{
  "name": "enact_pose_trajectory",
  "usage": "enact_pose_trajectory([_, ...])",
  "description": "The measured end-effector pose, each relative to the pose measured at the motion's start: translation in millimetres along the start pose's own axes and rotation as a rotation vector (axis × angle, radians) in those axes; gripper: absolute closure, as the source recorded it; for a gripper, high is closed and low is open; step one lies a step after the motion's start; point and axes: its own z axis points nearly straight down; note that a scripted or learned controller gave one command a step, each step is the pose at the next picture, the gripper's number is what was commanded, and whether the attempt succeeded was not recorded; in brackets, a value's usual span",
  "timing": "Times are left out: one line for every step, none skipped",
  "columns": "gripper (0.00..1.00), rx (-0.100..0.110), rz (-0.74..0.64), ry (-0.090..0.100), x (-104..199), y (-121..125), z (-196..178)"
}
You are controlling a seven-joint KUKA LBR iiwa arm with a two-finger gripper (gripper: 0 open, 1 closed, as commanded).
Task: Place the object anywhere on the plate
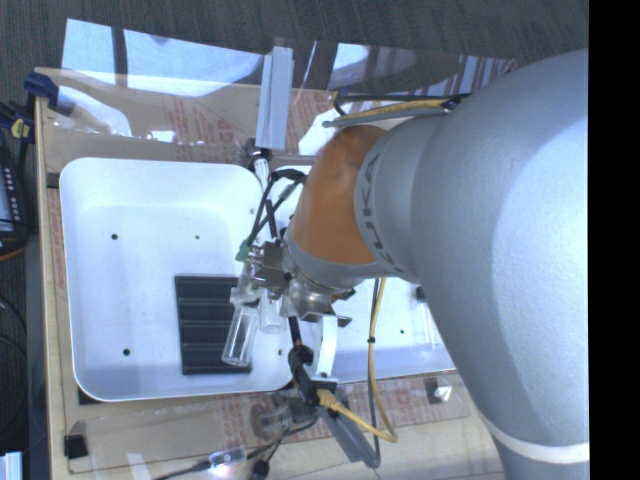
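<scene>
Camera view. The grey arm with its orange band (335,208) reaches over the left shallow white bin (110,268). Its tool (248,328) hangs above the dark ribbed rectangular plate (200,328), at the plate's right edge. A clear, glassy object (238,336) appears below the tool; whether the tool grips it cannot be told. Judged stage: object at the plate, release unconfirmed.

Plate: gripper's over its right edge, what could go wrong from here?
1. The gripper hangs at the right edge of the dark plate, so anything released could land half off it in the left bin.
2. I can't see an object between the fingers; the grasp may have failed.
</scene>
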Motion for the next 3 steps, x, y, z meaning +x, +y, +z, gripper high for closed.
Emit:
enact_pose_trajectory([1.00,0.001,-0.185,-0.001,65.5,-19.5,-20.7])
enact_pose_trajectory([1.00,0.005,-0.191,-0.002,66.4,-19.5,-29.6])
enact_pose_trajectory([1.00,0.003,-0.162,-0.003,101.4,27.4,-10.0])
